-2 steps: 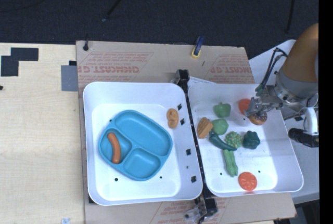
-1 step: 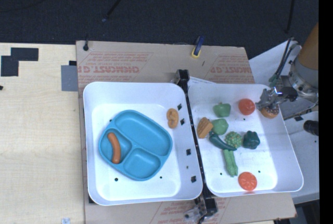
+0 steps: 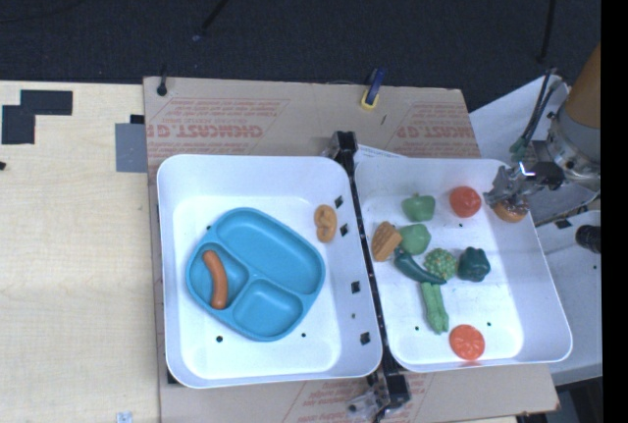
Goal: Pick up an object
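The gripper [image 3: 511, 187] is seen at the right rim of the right bin [image 3: 549, 313], with a small brown piece [image 3: 508, 211] directly under its tip. How the jaws stand cannot be told: they are hidden by the wrist and blurred, so it cannot be said that the piece is gripped.

Several risks are judged from this. If the piece is only touched or pinched at an edge, it may be dropped when the arm is raised. As it lies over the rim, it could then fall outside the bin and onto the bench. The rim itself may be struck or caught if a descent is made here.

The tomato [image 3: 465, 201] lies near the gripper and could be knocked by a sideways move. The pepper [image 3: 419, 207] and broccoli [image 3: 441, 263] are placed well apart from it and are less likely to be disturbed.
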Action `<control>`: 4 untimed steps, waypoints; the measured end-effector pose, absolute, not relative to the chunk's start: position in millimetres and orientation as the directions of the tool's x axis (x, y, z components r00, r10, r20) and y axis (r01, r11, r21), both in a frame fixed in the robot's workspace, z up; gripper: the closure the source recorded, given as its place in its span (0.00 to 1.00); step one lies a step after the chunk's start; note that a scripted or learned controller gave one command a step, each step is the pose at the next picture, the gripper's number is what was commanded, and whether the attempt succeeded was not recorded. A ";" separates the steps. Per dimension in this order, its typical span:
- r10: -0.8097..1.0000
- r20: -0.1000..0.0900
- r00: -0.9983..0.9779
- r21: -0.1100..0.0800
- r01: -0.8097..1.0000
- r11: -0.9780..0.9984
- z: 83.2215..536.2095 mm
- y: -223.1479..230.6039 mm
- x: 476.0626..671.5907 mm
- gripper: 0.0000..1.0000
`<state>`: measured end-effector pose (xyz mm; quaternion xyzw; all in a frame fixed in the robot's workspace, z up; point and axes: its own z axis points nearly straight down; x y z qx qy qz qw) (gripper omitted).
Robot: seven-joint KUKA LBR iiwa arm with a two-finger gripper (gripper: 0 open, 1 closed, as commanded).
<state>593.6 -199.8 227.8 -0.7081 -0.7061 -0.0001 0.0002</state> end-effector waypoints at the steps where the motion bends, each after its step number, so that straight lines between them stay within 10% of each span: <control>1: 1.000 0.003 -0.002 -0.004 1.000 0.002 226.8 -162.1 574.6 1.00; 4: 1.000 0.003 -0.003 -0.006 1.000 0.003 225.5 -18.9 505.8 1.00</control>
